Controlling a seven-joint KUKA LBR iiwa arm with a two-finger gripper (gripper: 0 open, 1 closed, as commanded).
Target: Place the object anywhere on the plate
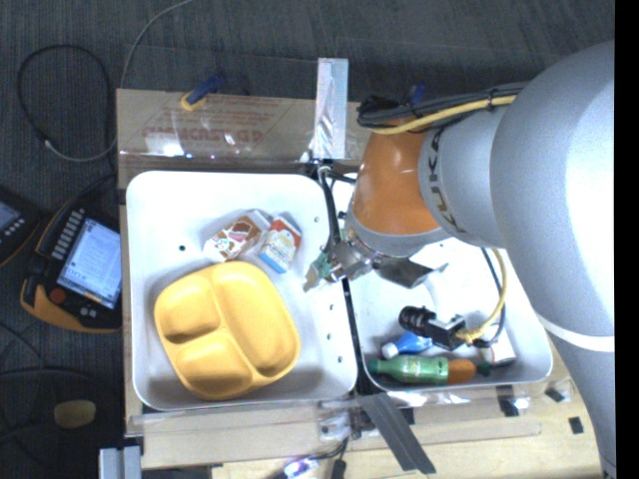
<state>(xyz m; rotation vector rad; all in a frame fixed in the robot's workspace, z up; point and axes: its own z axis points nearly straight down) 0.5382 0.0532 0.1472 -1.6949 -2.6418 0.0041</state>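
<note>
Plate and packets share bin.

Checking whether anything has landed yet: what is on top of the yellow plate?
Nothing lies on the yellow plate; its three compartments show bare. Two small food packets sit just beyond its far edge in the left bin. What is under the plate is covered.

Dark grey carpet floor around a wooden bench, thin cable curling across the carpet beyond the bench, black cable loop left of the bench, orange handheld screen unit just below that loop
</note>
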